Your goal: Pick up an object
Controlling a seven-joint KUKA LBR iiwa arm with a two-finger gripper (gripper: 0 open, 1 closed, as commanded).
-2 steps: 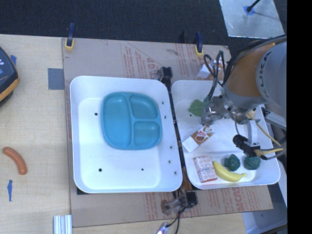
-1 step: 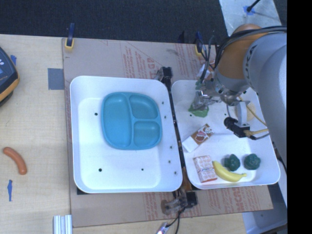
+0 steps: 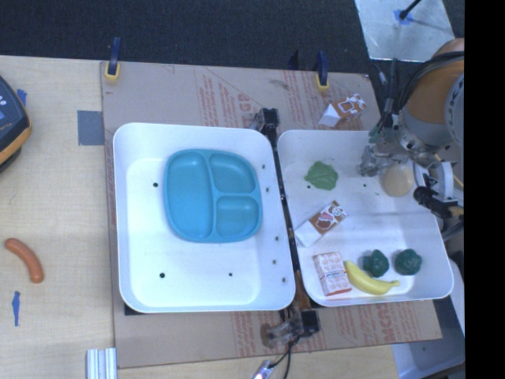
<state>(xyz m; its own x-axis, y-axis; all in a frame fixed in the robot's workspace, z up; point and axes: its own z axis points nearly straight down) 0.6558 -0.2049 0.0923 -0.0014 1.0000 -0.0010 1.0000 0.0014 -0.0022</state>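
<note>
Gripper (image 3: 377, 161): grip state, you cannot tell | hangs beside beige round object (image 3: 397, 181) near right bin's wall (image 3: 442, 235) | risk: you nudge it aside, closing on nothing.

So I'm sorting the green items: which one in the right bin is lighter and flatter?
The pale green leafy piece near the bin's top left; the two dark green round ones sit beside the banana.

Dark floor (image 3: 197, 14) beyond wooden bench (image 3: 55, 172)

Even, bright light falls from above me, the white bins (image 3: 126, 212) nearly glaring, shadows faint, and my view soft throughout.
</note>
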